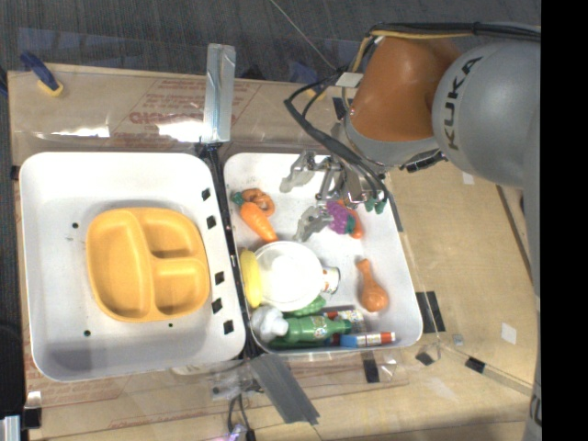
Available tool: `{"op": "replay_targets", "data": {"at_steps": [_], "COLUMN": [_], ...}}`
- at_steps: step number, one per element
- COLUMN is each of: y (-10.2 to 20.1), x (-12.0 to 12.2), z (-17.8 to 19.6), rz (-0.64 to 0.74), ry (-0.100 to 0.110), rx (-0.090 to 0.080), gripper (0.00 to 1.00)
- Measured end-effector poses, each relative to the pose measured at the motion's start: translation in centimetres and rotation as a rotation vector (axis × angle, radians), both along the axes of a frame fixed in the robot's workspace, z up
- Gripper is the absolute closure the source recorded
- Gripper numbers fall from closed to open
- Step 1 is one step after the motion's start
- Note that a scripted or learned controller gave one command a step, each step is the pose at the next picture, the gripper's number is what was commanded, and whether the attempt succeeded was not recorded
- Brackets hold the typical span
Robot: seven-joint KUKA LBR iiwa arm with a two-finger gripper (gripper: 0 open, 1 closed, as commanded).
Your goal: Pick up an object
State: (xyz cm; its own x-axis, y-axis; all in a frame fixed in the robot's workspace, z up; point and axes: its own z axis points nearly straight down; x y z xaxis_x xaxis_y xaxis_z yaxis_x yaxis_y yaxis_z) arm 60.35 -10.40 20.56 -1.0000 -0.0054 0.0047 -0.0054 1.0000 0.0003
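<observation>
My gripper (308, 198) hangs low over the back of the right bin (404, 274). Its two metal fingers are spread open, one near the bin's back wall and the other pointing down toward the white bowl (289, 274). Nothing sits between them. A purple grape toy (342, 217) lies just right of the fingers, partly under the wrist. An orange carrot (256, 218) lies to their left, with a smaller orange and green toy (251, 197) behind it. An orange gourd (370, 288) rests at the right side of the bin.
Along the right bin's front lie a green bottle (312, 329), a red marker (369, 339) and a yellow piece (249, 279) beside the bowl. The left bin (46, 200) holds a yellow divided plate (147, 263). A black divider (219, 237) separates the bins.
</observation>
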Motion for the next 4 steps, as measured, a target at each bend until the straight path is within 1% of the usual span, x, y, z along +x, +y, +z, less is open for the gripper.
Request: {"op": "replay_targets", "data": {"at_steps": [1,2,3,4], "y": [-1.9,1.3,1.4,3.6], "x": [3.4,4.7,4.8,5.0], "z": [-10.2,-11.3,-10.4,7.4], "rz": [0.105,-0.032,-0.027,-0.214], "ry": [-0.005,-0.002,-0.004,-0.012], "rx": [0.000,0.000,-0.001,-0.002], "gripper": [0.00,0.00,1.00,1.00]}}
